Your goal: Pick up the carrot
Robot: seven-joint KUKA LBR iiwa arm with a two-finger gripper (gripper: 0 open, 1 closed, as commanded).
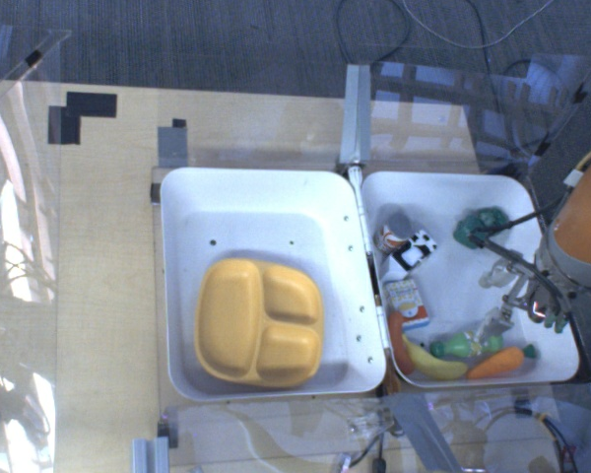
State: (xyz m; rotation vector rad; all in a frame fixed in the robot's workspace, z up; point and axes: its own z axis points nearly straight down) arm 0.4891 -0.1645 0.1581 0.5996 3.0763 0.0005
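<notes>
Carrot: the small orange tapered carrot (496, 364) lies flat along the lower wall of the right-hand white plastic bin (443, 187), at the lower right of the frame, its green top pointing right
Neighbours: a curved yellow banana (433, 360) sits just left of it and a green bottle-like item (455, 345) near its upper left
Gripper: the metal two-finger gripper (520, 302) hangs just above the carrot (nothing is visibly between its fingers; how wide they stand I cannot tell)
Step in hand: likely lining up over the carrot; come down across its narrow width, clear of the banana and bin wall
Surface: pale wooden bench (108, 264); left white bin (187, 205) holds a yellow three-compartment tray (259, 321)
Room: dark carpet and loose cables along the top of the frame
</notes>
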